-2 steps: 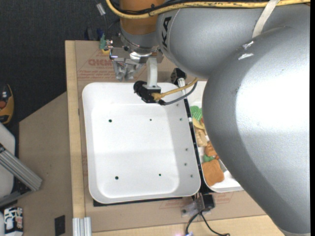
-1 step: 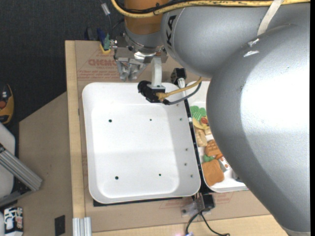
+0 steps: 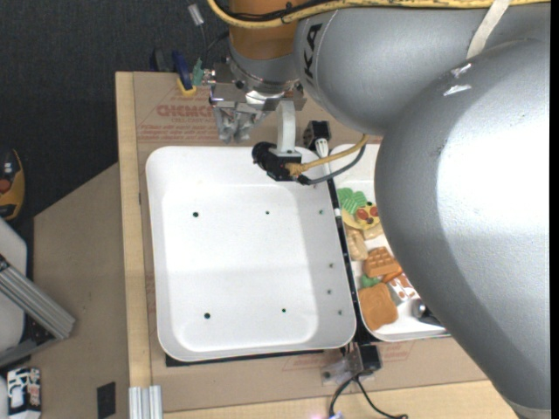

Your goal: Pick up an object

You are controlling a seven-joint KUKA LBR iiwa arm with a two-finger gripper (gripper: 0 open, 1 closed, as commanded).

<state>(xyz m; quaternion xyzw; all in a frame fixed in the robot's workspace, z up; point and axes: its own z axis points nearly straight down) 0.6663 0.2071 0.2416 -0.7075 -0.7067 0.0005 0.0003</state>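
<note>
Just past the far rim of the left bin [image 3: 244, 269]: gripper [image 3: 231, 127], hanging over brown cardboard [image 3: 140, 234], jaw gap impossible to tell. Right of the left bin, edge to edge: right bin [image 3: 389, 332], holding green object [image 3: 354, 202], brown block [image 3: 381, 261], orange piece [image 3: 377, 305].

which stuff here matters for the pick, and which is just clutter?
For the job: gripper; right bin with green toy, brown block, orange piece.
Lying about: left bin; cardboard sheet; metal rail.
</note>
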